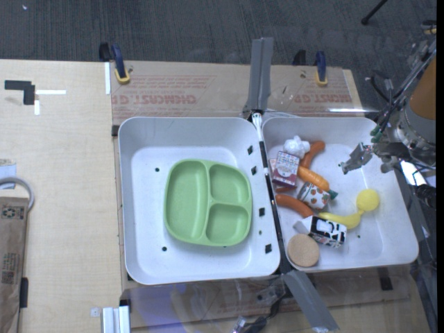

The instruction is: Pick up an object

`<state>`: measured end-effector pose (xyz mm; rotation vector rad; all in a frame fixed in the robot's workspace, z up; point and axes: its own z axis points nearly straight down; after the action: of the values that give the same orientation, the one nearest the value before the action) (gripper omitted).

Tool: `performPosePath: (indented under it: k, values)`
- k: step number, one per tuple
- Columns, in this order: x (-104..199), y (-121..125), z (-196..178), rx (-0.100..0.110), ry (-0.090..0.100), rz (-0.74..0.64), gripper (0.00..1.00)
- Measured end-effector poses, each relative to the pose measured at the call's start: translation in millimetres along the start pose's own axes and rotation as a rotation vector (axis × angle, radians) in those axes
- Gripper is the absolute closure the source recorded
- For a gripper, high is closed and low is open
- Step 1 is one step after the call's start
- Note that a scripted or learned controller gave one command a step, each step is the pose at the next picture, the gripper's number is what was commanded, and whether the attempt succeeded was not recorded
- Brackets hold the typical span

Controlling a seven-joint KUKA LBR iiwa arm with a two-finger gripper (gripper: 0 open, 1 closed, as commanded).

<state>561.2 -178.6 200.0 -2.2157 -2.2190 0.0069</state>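
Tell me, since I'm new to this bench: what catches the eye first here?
The green divided plate lies alone in the left bin. The right bin holds a cluster of toy food, with orange carrots and a yellow ball. The gripper hangs over that bin's right side.

green plate, white bins, yellow ball

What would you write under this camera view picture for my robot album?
Gripper hovers over the right bin of toy food; green divided plate sits in the left bin.
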Motion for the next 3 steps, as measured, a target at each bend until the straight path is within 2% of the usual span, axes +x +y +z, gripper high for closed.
performPosePath:
  k: [1,2,3]
  values:
    - [66.2,6.7,101.0,-0.002,-0.001,0.096,0.00]
    - [98.5,54.9,10.7,-0.003,-0.003,-0.011,0.00]
    - [81.7,70.4,88.4,-0.021,-0.003,-0.009,0.00]
